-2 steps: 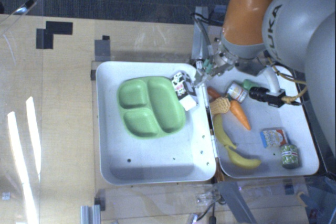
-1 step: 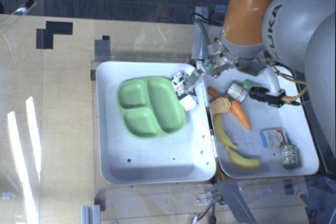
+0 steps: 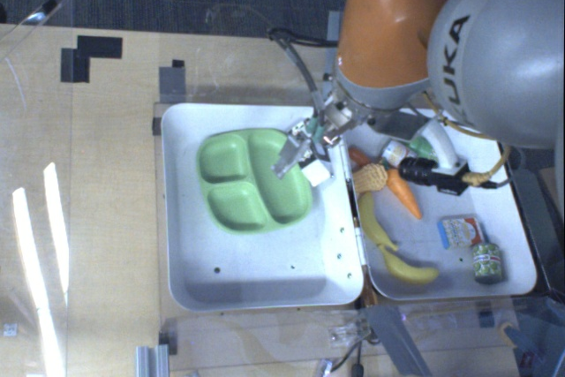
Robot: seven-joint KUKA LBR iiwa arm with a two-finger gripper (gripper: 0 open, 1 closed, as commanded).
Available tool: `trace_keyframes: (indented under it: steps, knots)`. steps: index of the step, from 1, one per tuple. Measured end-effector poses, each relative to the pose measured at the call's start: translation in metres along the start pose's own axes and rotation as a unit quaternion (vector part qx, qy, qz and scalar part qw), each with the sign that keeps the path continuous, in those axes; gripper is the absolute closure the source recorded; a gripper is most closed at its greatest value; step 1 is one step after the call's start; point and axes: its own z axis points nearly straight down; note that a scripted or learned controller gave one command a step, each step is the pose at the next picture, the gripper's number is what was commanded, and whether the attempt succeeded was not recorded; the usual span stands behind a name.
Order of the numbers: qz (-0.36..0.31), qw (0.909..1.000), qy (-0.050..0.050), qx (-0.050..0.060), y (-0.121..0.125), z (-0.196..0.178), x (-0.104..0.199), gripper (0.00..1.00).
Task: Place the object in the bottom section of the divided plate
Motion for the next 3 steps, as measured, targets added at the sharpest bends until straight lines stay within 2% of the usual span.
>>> trace_keyframes:
  steps: [1, 2, 3]
  knots:
    - [-0.001, 1.0000, -0.001, -0.003, 0.002, -0.012, -0.001, 1.00]
    - [-0.001, 1.0000, -0.001, -0.004, 0.002, -0.012, -0.001, 0.00]
    - [-0.003, 1.0000, -0.002, -0.007, 0.004, -0.024, -0.001, 1.00]
